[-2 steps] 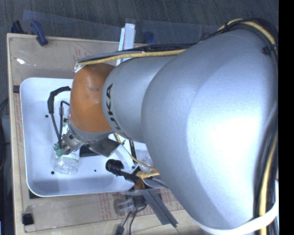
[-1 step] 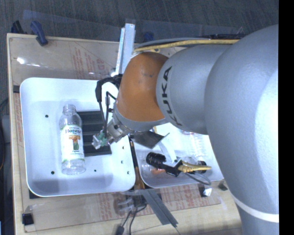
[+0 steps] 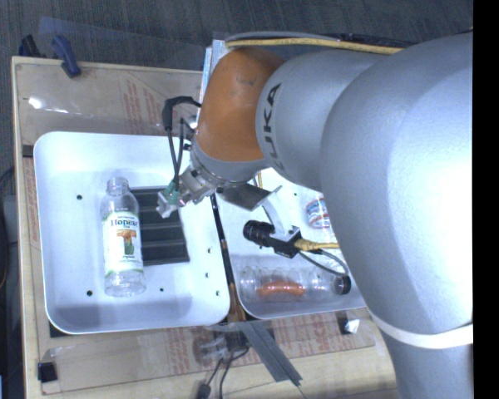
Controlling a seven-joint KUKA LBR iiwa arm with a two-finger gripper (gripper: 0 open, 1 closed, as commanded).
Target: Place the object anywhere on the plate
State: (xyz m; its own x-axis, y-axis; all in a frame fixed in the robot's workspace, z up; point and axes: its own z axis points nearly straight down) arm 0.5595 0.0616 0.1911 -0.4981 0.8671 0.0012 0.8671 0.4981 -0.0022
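Note:
A clear plastic bottle [image 3: 123,238] with a white and orange label lies lengthwise in the left bin [image 3: 66,302], cap toward the back. Its right side rests against or just over the left edge of a black ribbed plate [image 3: 165,238] lying flat on the bin floor. My gripper [image 3: 170,199] hangs over the plate's back edge, just right of the bottle's neck, with nothing seen in it. The grey arm with its orange band [image 3: 237,106] hides most of the space above the bins' divide.
The right bin [image 3: 249,310] holds a second clear bottle [image 3: 287,287] with something orange inside, lying near the front wall. A white item with red and blue print [image 3: 318,213] peeks out from under the arm. Black cables [image 3: 176,135] hang beside the wrist.

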